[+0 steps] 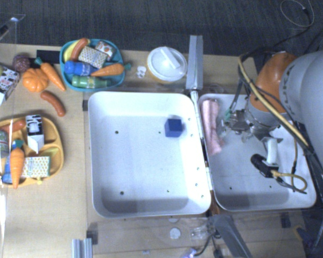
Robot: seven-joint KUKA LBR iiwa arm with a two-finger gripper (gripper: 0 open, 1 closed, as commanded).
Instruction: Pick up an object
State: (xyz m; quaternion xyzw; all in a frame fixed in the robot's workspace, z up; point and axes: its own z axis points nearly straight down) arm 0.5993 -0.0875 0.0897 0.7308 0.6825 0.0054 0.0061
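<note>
- Gripper (232, 121): low in right bin (242, 195), beside pink roll (210, 125); grip state cannot be told.
- Advice: centre over roll before closing.
- Blue block (174, 127): left bin (129, 181).

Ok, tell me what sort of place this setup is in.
Most likely a robotics lab bench set up for pick-and-place trials. Two shallow white bins sit side by side under a grey arm, one holding a blue cube, and trays of toy food wait beside them.
</note>
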